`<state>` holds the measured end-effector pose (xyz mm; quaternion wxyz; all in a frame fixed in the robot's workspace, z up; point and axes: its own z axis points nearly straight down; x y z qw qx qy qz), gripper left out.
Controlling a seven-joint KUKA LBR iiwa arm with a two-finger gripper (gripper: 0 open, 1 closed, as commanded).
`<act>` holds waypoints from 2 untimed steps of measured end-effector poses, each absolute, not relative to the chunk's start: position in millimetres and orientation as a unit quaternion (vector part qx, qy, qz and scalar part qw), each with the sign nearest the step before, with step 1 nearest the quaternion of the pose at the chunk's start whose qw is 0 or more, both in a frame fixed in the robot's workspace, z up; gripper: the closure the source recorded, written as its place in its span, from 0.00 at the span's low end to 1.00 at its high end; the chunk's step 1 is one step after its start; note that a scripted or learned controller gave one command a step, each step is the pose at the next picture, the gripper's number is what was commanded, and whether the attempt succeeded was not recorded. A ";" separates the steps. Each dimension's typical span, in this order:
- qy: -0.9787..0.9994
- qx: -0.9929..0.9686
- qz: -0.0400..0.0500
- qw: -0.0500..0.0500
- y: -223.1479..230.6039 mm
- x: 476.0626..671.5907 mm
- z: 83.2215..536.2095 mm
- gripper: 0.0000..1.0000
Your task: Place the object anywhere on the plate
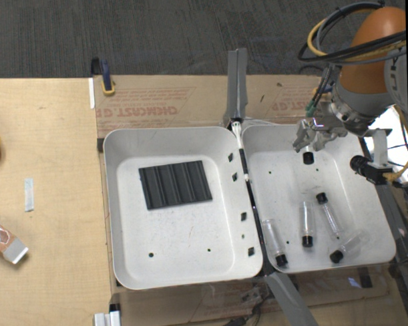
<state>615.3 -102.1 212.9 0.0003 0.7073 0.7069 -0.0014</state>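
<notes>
Hovering over the far part of the right bin [367,253], the gripper [309,143] hangs at the end of the grey arm with its orange band [379,26], which reaches in from the right; whether its jaws are apart or together I cannot tell. Just below it, a small black cap [308,158] lies on the bin floor.

Nearer the front of that bin lie 4 clear tubes with black caps: 1 at the left by the divider [273,242], 1 upright in the view at the middle [306,223], 1 slanted just to its right [329,215], and 1 near the front right corner [346,247]. None is between the fingers.

A dark ribbed plate [175,184] lies flat in the left bin [127,262], well apart from the tubes.

Cardboard [155,104] backs both bins, and a wooden bench [52,218] spreads to the left.
</notes>
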 end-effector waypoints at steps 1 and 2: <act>0.715 0.699 -0.001 0.000 -32.9 611.3 230.0 1.00; 0.682 0.732 -0.002 -0.001 41.5 584.3 212.1 1.00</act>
